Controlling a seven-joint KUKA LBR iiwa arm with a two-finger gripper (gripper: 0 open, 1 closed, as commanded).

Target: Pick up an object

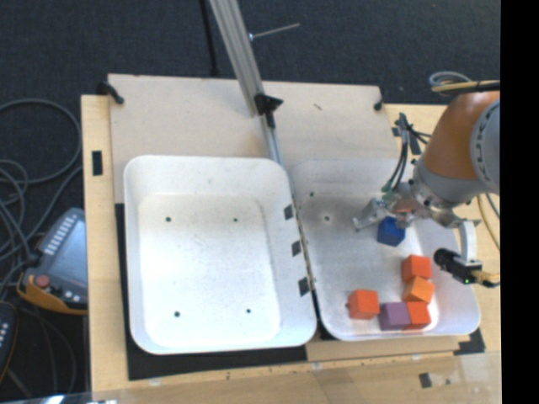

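A blue block sits in the right bin, apart from the orange and purple blocks.

Lighting is even and fairly bright, diffuse from overhead. No hard shadows; just a soft grey smudge on the floor of the right bin under the arm. Left bin is near blown-out white, mild glare, little surface detail. Overall frame is soft and low-res, with blocky edges on the cubes. Dark carpet is noisy. No obvious edge distortion.
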